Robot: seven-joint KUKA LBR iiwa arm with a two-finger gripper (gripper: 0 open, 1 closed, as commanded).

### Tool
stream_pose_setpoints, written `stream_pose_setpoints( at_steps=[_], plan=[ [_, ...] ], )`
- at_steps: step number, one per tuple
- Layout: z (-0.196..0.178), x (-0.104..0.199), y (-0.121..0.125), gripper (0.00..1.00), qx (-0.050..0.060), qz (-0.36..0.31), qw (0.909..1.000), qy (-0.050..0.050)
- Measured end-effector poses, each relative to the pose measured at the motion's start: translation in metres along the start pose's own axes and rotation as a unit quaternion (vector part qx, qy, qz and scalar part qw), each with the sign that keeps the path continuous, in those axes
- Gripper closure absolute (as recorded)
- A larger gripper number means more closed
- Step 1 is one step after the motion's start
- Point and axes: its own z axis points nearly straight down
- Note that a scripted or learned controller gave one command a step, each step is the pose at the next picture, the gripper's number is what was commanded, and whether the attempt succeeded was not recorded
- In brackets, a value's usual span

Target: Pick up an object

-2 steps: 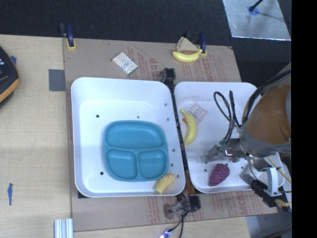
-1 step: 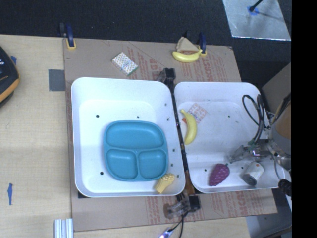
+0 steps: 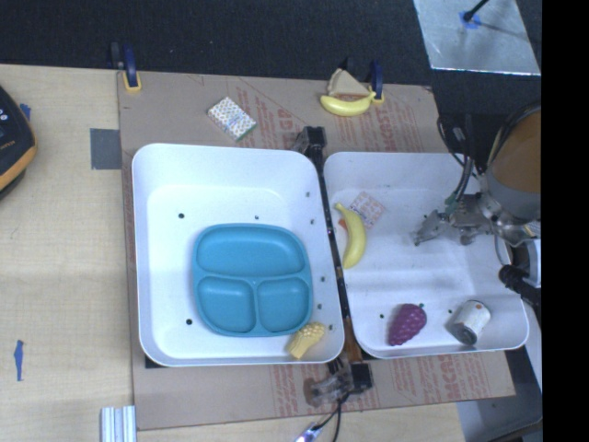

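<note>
Plastic toys, all judged light and rigid. Right bin (image 3: 433, 168), near edge: purple grapes (image 3: 407, 323), bumpy, long axis tilted slightly, tip toward the near rim; best pinched across the narrow middle. Beside them a white cylinder (image 3: 470, 321) lies on its side, likely to roll; grip across the curved wall. Mid-bin, against the left wall: banana (image 3: 351, 236), smooth and slippery, long axis near-to-far, bowed, stem at the far end; best taken across the thick middle. Gripper (image 3: 433, 231) hovers well right of the banana, nothing between the fingers; open or closed cannot be told.
</note>
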Motion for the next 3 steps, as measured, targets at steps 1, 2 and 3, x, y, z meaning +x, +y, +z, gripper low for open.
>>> stream_pose_setpoints(
  at_steps=[1,2,3],
  plan=[
    [-0.042,0.038,-0.086,0.0,0.001,0.0,1.0,0.0],
    [-0.111,0.105,-0.077,0.0,0.0,-0.001,1.0,0.0],
    [-0.049,0.1,-0.103,0.0,0.002,0.0,1.0,0.0]
  ],
)
